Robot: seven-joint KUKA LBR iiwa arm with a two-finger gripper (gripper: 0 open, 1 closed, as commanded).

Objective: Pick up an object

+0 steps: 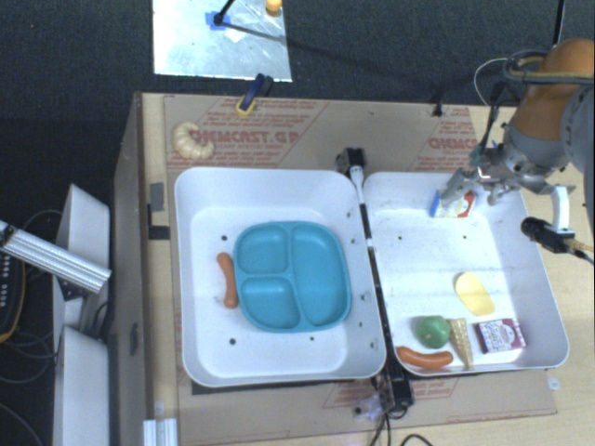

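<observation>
- Camera view: the gripper [462,196] is seen low over the far edge of the right bin [409,277], on the grey arm [544,119].
- A small blue and red object [453,204] is seen at its fingertips; whether the pincer is clenched on it or released cannot be told.
- A yellow block [474,294], green ball [431,331], sausage [424,359], cone [460,341] and red carton [499,335] are gathered at that bin's near end.
- A blue divided plate [290,275] is set in the left bin [200,342], with a second sausage [227,279] just beside it.

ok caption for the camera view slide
Claw at the right bin's far end; blue tray and sausage in the left bin.
</observation>
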